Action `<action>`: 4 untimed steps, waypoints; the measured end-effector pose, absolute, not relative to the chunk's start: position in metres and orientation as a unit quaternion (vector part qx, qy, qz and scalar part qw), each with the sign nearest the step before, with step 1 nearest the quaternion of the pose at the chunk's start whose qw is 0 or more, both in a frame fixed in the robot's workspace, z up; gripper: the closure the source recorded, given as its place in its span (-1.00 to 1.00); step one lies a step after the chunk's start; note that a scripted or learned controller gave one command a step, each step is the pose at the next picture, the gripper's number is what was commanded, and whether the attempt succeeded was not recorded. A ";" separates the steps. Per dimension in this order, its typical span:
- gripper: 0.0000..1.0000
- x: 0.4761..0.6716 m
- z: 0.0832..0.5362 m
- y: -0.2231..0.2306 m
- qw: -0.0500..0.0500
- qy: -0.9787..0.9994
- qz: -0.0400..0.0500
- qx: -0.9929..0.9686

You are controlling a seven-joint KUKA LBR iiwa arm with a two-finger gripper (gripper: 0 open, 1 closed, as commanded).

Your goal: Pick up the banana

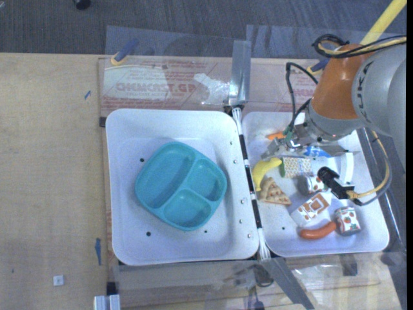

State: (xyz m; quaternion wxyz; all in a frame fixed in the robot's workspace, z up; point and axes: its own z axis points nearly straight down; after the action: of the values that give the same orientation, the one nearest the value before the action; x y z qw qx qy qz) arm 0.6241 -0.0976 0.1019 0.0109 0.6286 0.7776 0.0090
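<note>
The yellow banana (265, 170) lies curved on the floor of the right bin (374, 237), near the bin's left wall. My gripper (279, 148) hangs just above and to the right of it, at the end of the grey arm with the orange band (335, 89). The fingers look open, with nothing between them, and the banana is apart from them.
Crowded around the banana are a pizza slice (275, 193), a checkered block (295, 166), a small can (303, 185), a carton (315, 206), a sausage (316, 231) and a strawberry box (348, 219). A teal divided plate (182, 185) sits in the left bin (122, 237).
</note>
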 end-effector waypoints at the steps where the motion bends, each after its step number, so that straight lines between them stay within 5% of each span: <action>1: -1.00 0.614 0.088 -0.098 0.002 0.758 0.002 0.653; 3: -1.00 0.496 0.099 -0.100 0.000 0.809 0.000 0.587; 4: -1.00 0.483 0.089 -0.099 0.004 0.798 0.004 0.602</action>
State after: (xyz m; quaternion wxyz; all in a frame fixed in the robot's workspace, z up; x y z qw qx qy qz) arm 0.4834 -0.0994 0.0889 0.0040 0.6020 0.7985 0.0039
